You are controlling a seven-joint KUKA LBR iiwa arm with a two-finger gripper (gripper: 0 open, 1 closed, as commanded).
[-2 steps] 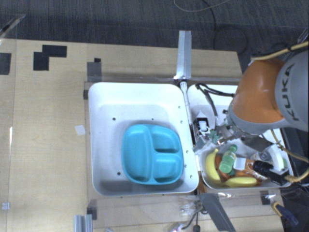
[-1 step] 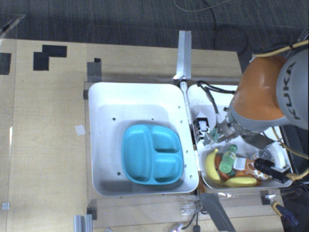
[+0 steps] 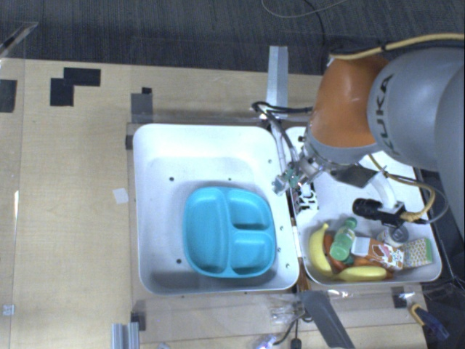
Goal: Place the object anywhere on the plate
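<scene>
Between the 2 bins hangs the gripper (image 3: pixel 290 180) (finger state unclear); blue plate (image 3: pixel 229 231) left.

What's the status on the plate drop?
Gripper over the divider between bins, finger state unclear. Blue plate in left bin, nothing on it. Banana and other items in right bin.

Wooden bench (image 3: pixel 65 195) under two white bins (image 3: pixel 160 151).
</scene>
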